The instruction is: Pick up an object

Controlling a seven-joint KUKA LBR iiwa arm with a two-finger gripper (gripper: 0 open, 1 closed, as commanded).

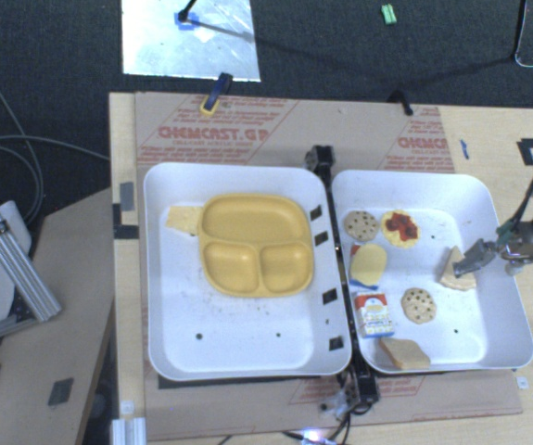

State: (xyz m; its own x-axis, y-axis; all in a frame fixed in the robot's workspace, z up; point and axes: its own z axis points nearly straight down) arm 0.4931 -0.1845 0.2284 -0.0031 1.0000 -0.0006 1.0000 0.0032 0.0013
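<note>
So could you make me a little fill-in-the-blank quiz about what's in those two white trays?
The yellow divided plate lies in the ____ bin.
The plate has ____ compartments.
The gripper is over the ____ bin, by a pale wedge.
The right bin holds ____ chocolate-chip cookies.

Missing words: left; three; right; two

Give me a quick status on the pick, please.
Gripper low in right bin, at bread wedge. Nothing visibly held. Cookie close beside.

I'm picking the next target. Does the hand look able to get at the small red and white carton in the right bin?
Probably yes. The carton lies flat with bare floor toward the hand, which sits over a pale wedge nearby. A cookie lies close beside the carton, so clearance there looks tight.
</note>
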